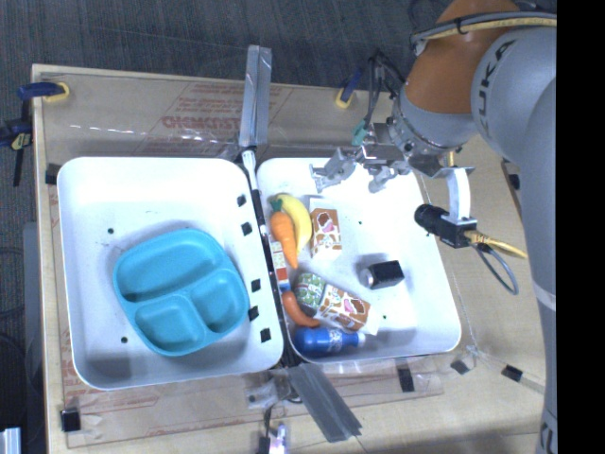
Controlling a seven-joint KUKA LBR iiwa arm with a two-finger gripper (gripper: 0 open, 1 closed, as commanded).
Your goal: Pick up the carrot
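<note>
An orange carrot [284,232] lies against the left wall of the right bin [430,291], just beside a yellow banana [298,218]. My gripper [357,173] hangs over the back edge of the right bin, up and to the right of the carrot and apart from it. Its two metal fingers [331,170] are spread open and hold nothing. A second orange, carrot-like piece [301,312] lies lower along the same wall, partly under a snack packet.
The right bin also holds a small carton [326,231], a colourful snack packet [331,299], a black block [385,273] and a blue bottle [329,340]. In the left bin [85,206] sits a blue divided plate [180,291].
</note>
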